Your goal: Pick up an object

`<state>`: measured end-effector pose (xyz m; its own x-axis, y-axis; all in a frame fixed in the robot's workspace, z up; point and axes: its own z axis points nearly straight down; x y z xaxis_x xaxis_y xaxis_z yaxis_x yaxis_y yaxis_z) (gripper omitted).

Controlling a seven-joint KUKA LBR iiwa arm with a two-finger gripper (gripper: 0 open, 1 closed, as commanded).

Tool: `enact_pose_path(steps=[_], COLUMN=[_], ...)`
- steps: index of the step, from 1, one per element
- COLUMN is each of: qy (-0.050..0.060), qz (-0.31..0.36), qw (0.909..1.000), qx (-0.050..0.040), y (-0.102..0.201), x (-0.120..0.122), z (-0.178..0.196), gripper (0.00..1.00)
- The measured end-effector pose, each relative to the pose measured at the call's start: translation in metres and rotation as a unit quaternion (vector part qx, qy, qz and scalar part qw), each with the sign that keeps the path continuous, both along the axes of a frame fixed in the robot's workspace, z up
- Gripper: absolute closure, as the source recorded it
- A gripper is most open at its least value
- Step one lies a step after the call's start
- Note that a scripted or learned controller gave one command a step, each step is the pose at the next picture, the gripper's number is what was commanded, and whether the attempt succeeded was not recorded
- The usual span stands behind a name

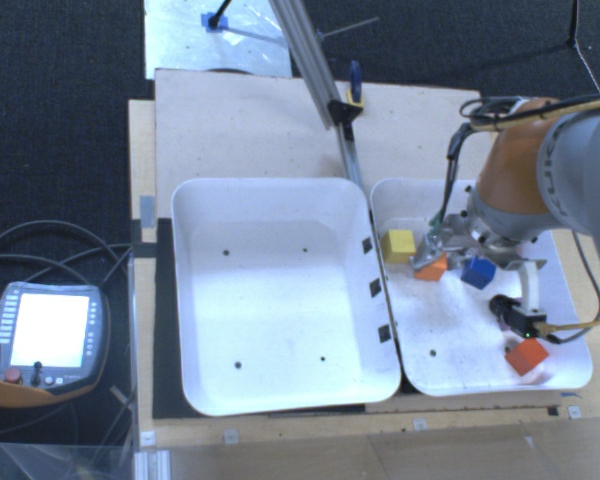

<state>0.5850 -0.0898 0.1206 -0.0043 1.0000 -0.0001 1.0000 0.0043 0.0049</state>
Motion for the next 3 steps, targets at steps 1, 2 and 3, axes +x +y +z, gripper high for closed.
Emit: enact_pose_path(steps=[1, 2, 3], qy=[-0.001, -0.001, 0.0], qz=[0.0, 0.0, 0.0], qw=[1.0, 1.0, 1.0], qx=[-0.0003, -0.0005, -0.0004], y=[0.001, -0.004, -0.004], x=[0.0, 0.003, 0.005], z=[0.064, 0.109, 0.148], gripper=[1.0, 1.0, 1.0])
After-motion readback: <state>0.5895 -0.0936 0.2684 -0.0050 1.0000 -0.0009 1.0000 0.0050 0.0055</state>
